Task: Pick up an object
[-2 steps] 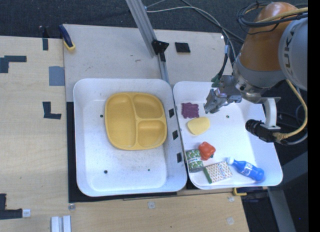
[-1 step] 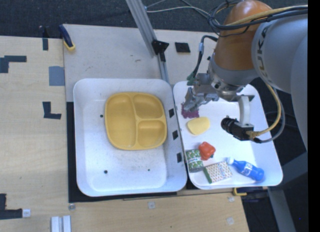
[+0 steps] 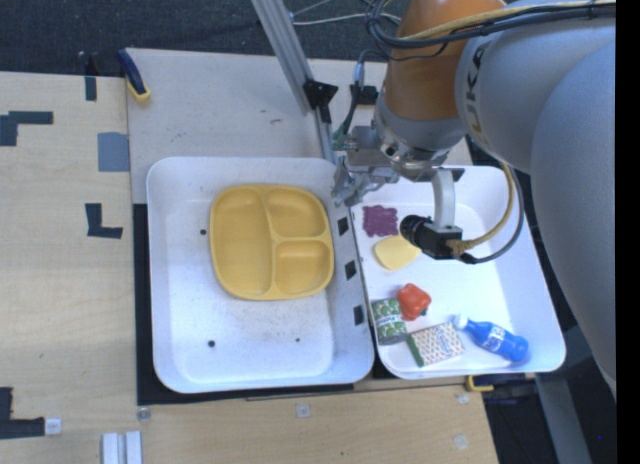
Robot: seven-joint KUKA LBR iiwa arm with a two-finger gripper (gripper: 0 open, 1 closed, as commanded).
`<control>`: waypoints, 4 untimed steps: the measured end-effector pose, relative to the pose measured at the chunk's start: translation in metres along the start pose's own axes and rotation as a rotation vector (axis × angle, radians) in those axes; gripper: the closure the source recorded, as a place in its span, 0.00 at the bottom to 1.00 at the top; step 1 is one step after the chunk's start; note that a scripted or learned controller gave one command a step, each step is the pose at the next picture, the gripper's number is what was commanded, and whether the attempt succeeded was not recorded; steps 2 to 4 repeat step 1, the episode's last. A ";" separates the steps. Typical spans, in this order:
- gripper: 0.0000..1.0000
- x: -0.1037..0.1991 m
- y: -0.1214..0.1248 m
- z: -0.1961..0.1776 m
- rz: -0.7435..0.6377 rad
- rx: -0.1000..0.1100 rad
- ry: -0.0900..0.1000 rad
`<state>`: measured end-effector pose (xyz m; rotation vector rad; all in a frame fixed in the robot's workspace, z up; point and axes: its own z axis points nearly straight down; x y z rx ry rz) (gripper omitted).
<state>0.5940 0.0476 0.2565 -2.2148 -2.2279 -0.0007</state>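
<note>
Bench (image 3: 60,282): pale wood, bearing two white bins side by side.
Left bin (image 3: 180,352): holds a yellow tray (image 3: 272,242) with three compartments, lying flat toward the bin's far right.
Right bin (image 3: 520,272): holds a purple piece (image 3: 379,219), a yellow piece (image 3: 396,252), a red piece (image 3: 414,299), a green packet (image 3: 388,319), a patterned card (image 3: 437,343) and a blue bottle (image 3: 494,339) lying on its side.
Arm (image 3: 540,62): grey, orange band above the wrist, reaching in from the right.
Gripper (image 3: 347,184): low over the wall between the bins, near the tray's far right corner; whether clenched or released cannot be told, and nothing shows in its grasp.
</note>
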 end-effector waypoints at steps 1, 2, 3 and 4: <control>1.00 0.042 0.017 0.003 0.001 0.001 0.000; 1.00 0.042 0.017 0.003 0.001 0.001 0.000; 1.00 0.042 0.017 0.003 0.001 0.001 0.000; 1.00 0.042 0.017 0.003 0.001 0.001 0.000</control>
